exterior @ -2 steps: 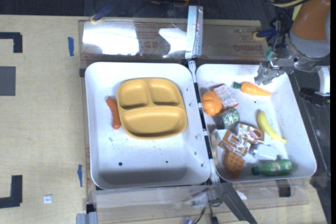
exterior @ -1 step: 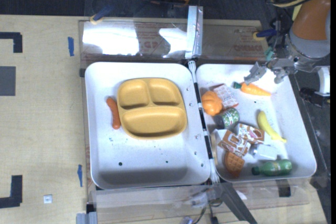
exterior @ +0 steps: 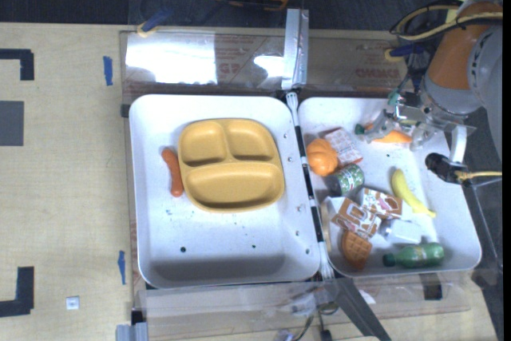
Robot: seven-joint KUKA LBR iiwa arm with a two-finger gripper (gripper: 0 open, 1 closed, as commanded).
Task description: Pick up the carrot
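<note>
The carrot is a small orange piece with a green top pointing left, lying near the far edge of the right bin. My gripper hangs directly over the carrot's right end, very close to it or touching it. The arm's grey body and orange band rise behind it at the upper right. The gripper body hides part of the carrot.
The right bin also holds an orange, a green can, a banana, a green bottle, a waffle and snack packets. In the left bin lie a yellow divided tray and an orange sausage.
</note>
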